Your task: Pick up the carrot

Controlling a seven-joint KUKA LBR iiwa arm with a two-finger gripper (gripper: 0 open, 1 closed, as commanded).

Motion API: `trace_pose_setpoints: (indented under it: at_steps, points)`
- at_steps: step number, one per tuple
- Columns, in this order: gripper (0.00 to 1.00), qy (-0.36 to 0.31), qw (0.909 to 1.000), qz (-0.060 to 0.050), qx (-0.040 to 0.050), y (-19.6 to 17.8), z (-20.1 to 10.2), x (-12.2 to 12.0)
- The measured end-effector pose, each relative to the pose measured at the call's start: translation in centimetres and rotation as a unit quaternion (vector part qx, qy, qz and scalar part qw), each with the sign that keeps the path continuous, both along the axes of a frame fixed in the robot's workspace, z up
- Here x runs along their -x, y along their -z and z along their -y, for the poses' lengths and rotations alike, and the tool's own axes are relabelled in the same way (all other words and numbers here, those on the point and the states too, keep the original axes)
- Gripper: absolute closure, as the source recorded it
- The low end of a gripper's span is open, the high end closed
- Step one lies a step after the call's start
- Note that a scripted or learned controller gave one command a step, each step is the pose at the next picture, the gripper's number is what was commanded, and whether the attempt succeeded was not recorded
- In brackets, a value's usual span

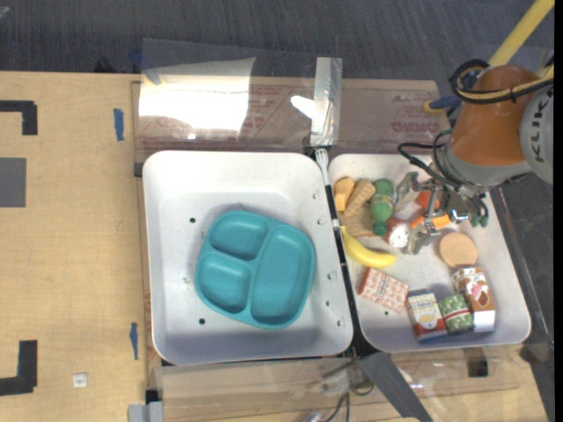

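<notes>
My gripper (pixel 429 211) hangs low over the upper middle of the right bin (pixel 515 319), below the arm's orange band. Under its metal parts show slim orange pieces (pixel 424 200) that look like the carrot, mostly hidden by the gripper. Whether the gripper touches or holds the carrot is not visible from this angle.
Left of the gripper lie a tan cone (pixel 359 202), green toys (pixel 382 199), a red-and-white piece (pixel 398 234) and a banana (pixel 368 251). A round tan disc (pixel 458 250) and several small boxes (pixel 440 310) fill the bin's near side. The left bin (pixel 167 192) holds a teal divided plate (pixel 255 268).
</notes>
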State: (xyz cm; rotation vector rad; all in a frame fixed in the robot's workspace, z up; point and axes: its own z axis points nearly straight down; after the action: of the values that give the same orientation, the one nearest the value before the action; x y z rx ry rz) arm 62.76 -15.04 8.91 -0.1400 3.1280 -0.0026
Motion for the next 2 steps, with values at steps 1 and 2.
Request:
trace_pose_setpoints:
  at_steps: [1,2]
  points:
    - [0.00,0.136,0.9907,-0.001,-0.0014,0.1,3.7,2.9]
    - [1.00,0.134,0.9909,0.006,-0.0007,-1.4,3.6,2.4]
